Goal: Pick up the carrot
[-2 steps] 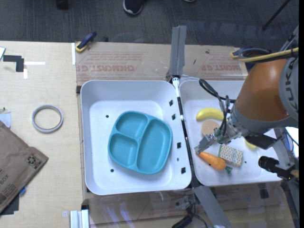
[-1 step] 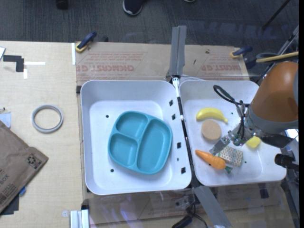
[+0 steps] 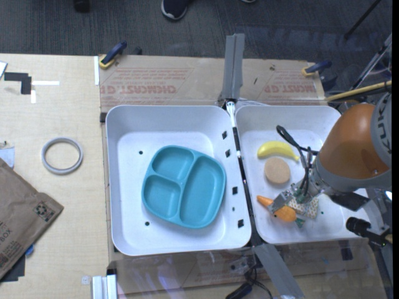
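My bench (image 3: 62, 114) is pale wood with a cardboard sheet (image 3: 187, 80) at the back. Directly on it sit two white bins, left bin (image 3: 124, 185) and right bin (image 3: 324, 229), touching side by side, a tape ring (image 3: 62, 155) well left, and a brown cardboard box (image 3: 22, 213) at the left edge.

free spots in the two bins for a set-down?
Left bin: bare floor rings the blue tray, widest along the top wall. Right bin: bare strip above the banana. Crowded lower right, where cookie, carrot and gripper bunch.
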### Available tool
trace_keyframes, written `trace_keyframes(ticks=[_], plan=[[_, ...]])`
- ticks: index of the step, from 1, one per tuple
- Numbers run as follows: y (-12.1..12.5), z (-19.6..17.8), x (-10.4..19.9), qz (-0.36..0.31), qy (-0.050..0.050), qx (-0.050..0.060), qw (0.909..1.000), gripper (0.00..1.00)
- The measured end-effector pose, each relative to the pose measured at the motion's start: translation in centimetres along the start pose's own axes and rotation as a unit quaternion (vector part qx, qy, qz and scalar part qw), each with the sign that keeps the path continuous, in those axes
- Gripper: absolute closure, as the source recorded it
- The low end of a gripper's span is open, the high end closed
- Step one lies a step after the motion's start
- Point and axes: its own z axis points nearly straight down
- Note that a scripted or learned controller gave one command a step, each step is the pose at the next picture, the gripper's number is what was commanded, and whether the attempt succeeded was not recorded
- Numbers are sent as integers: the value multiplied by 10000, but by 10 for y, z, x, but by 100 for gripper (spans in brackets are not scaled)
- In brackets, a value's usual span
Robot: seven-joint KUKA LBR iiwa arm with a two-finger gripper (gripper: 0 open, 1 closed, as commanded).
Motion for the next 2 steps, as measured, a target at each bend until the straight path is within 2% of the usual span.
trace_keyframes(ticks=[1, 2], plan=[[2, -12, -4, 25, -65, -50, 10000, 100], [31, -92, 70, 630, 43, 76, 9980, 100]])
